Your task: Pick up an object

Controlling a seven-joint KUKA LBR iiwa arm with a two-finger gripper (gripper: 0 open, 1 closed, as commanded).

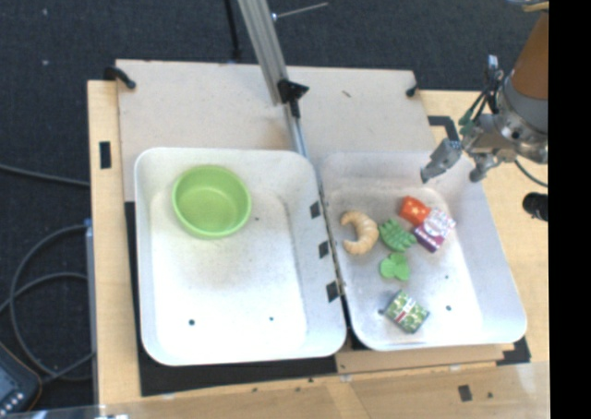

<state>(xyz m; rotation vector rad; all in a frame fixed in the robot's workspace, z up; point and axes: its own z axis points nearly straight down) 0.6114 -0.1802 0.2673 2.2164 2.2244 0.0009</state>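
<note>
My gripper (457,166) hangs over the back right corner of the right bin (480,316), its two fingers spread apart with nothing between them. Below and left of it lies a cluster of small things: a red-orange piece (414,209), a purple and white block (433,231), a tan croissant-shaped toy (359,232), a dark green ridged piece (397,236) and a bright green piece (395,269). A green and white wrapped block (406,311) lies nearer the front of that bin.
The left bin (231,316) holds a light green bowl (211,201) at its back left. A slanted metal post (263,29) rises behind the bins, ending at a black clamp (292,92).
</note>
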